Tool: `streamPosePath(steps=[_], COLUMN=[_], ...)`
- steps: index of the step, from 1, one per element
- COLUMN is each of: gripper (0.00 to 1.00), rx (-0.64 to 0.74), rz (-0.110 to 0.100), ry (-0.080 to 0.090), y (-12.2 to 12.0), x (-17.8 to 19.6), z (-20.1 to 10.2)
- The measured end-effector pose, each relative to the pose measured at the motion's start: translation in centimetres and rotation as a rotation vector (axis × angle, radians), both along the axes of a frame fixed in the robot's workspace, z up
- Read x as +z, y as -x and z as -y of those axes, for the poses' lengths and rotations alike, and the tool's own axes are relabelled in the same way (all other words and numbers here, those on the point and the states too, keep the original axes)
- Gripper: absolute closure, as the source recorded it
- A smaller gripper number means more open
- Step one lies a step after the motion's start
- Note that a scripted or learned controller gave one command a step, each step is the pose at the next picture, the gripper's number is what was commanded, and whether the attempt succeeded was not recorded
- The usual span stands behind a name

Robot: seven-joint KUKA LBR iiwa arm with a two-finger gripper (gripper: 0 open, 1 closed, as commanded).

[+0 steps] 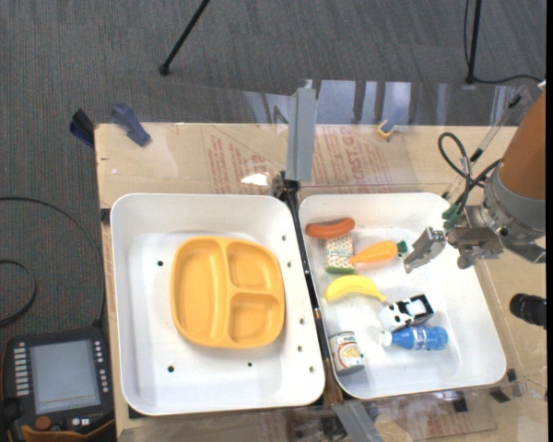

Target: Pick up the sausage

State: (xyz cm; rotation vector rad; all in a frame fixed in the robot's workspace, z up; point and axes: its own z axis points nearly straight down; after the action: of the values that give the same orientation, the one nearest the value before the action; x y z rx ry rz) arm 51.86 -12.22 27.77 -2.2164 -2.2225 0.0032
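The reddish-brown toy sausage (330, 227) lies flat in the right shallow white bin (475, 339), toward that bin's 11 o'clock corner, close to the divider between the two bins. Just below it sits a small printed snack packet (340, 251), with an orange toy carrot (378, 253) at its 3 o'clock and a yellow toy banana (354, 289) beneath. The end effector (445, 248) hangs over the bin's right half, at the carrot's 3 o'clock, well apart from the sausage; its fingers stand spread with nothing between them. The left white bin (138, 385) carries a yellow compartment plate (228, 292).
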Motion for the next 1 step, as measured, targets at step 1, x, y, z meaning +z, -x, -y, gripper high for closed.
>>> streamPosePath(steps=[1], gripper=[0.0], rx=[-0.042], rz=[0.012], ry=[-0.001], y=[-0.36], x=[-16.2], z=[5.96])
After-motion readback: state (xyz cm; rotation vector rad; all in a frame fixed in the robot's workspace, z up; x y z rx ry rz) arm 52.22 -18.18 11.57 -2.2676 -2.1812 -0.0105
